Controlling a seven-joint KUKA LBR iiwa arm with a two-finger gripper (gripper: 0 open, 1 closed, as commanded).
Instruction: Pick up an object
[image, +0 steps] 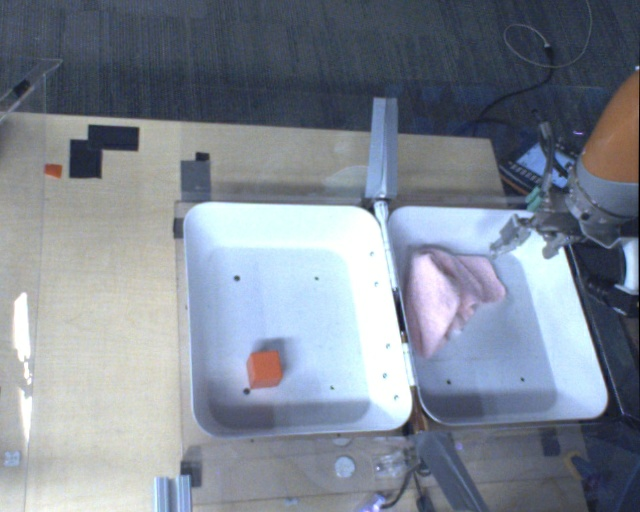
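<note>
We had lifted nothing yet: our gripper (520, 235) hovered at two o'clock over the right bin (560, 395), just off the cloth (450, 295) (whether its claw was apart, we couldn't tell).

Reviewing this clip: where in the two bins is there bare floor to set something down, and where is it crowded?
Left bin: bare nearly everywhere; the orange block sits alone near the front, left of centre. Right bin: the pink cloth covers the rear-left, against the divider; bare floor runs along the front and right wall. It is tightest at the rear, where the gripper hangs by the cloth's edge.
</note>
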